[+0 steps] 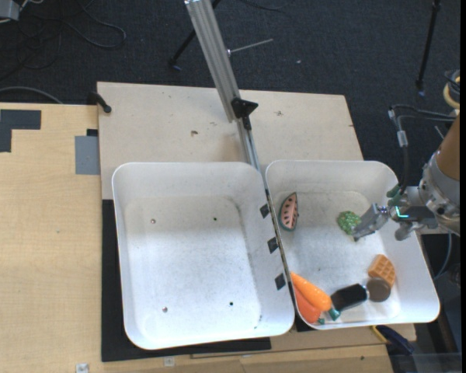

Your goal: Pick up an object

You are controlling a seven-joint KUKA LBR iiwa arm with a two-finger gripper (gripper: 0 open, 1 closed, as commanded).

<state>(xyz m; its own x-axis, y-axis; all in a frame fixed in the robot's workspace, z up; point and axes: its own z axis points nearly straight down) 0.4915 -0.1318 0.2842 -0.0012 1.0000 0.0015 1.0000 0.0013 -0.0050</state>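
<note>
My gripper [384, 228] hangs over the right side of the right bin [349, 173], reaching in from the right edge. It is open, and I see nothing between its fingers. Its left finger [366, 224] sits right beside a small green leafy object [347, 222], at that object's right side. Further left, near the divider, lies a watermelon slice [289, 210]. An orange waffle-like piece [382, 268] and a brown object [379, 289] rest in the front right corner. A black object [349, 296] and an orange carrot [310, 294] lie along the front wall.
The left bin [140, 185] stands beside the right one, with only small dark specks on its floor. A slanted metal rail [217, 57] runs from the back down to the bins' shared wall. A wooden board lies behind both bins.
</note>
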